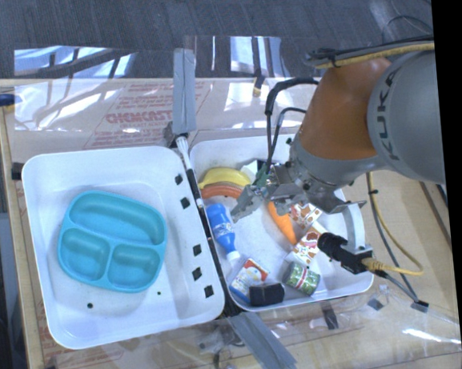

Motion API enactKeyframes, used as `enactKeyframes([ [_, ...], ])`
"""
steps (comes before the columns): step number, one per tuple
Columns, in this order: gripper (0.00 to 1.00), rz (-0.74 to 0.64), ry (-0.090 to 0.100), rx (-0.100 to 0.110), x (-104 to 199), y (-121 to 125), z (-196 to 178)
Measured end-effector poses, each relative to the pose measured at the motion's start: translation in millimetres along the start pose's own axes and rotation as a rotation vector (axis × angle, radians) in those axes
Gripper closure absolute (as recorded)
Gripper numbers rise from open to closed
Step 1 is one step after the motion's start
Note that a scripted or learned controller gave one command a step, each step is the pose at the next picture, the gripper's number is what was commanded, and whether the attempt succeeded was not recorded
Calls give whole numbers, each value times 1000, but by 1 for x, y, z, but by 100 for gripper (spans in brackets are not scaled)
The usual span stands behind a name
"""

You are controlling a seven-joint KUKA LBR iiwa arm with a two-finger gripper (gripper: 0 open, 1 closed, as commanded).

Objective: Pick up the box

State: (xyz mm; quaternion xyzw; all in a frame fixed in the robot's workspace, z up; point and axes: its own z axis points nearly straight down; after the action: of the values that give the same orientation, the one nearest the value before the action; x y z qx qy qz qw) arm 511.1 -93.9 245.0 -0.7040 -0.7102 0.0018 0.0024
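Hanging low over the right bin (360,285), the pincer (257,192) is spread apart, grasping nothing. The box (305,217) lies just beside the carrot (282,223), near that bin's right edge, under the wrist.

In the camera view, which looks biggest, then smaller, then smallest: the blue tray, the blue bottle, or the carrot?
1. Blue tray, by far the biggest.
2. Blue bottle.
3. Carrot, partly hidden under the arm, so this last ranking is unsure.
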Motion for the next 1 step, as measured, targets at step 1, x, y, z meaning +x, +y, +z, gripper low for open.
enactKeyframes([
  [1,0,292,1,1,-19,-16,137],
])
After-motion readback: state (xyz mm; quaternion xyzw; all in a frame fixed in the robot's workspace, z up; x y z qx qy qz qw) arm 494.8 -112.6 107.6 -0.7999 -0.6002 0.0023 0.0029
